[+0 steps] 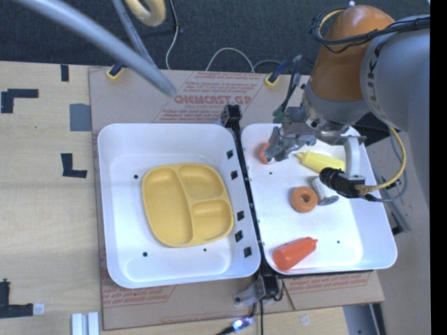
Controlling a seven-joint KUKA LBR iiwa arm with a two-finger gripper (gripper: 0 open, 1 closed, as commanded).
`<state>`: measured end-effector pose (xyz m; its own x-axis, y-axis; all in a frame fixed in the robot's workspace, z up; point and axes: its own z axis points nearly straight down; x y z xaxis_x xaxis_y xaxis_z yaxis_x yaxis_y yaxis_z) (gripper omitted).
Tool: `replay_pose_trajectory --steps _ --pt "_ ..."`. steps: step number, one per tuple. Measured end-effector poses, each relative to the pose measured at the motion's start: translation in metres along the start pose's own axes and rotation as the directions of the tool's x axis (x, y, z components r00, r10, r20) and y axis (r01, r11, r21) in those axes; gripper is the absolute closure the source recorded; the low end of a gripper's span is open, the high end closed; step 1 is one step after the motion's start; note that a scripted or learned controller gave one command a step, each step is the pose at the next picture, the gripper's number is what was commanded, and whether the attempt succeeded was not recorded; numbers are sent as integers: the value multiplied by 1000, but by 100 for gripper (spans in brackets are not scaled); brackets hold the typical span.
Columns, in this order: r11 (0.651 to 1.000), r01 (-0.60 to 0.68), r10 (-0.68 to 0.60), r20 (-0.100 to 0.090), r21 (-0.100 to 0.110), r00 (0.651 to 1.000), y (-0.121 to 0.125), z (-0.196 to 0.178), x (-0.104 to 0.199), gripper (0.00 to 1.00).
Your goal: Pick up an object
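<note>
Jaws hang low over the far left corner of the right bin, by the divider between the two bins; how far apart they stand I cannot tell, since the wrist hides them. A small red piece sits at their left tip, touching or nearly so, and I judge it the likeliest thing to be picked, though nothing shows it gripped. Just right of them lies a yellow piece, its long axis running away to the right. Nearer the camera and to the right sits an orange ring, and well nearer still an orange carrot, lying aslant. Close on the left, the divider leaves little room. Left of it, the other bin holds a yellow tray.
</note>
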<state>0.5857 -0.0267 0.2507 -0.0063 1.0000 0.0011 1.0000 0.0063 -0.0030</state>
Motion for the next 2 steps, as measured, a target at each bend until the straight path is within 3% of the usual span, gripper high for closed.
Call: replay_pose_trajectory --steps 2 --pt "1000 -1 1 0 -2 1000 38 7 81 100"
